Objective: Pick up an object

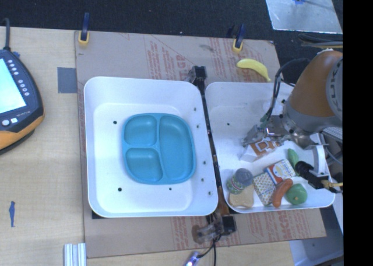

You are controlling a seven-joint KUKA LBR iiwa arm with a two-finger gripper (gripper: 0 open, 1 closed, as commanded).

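The gripper (260, 135) hangs low in the right bin (233, 104), its opening impossible to tell, just above-left of a small carton (265, 147) lying slantwise.

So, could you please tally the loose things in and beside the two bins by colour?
Blue: 1, the divided plate
Yellow: 1, the banana
Green: 2, the round fruit and the small piece
Red-orange: 1, the sausage
Grey: 1, the can
Mixed print: 3 packets, e.g.
Total: 9
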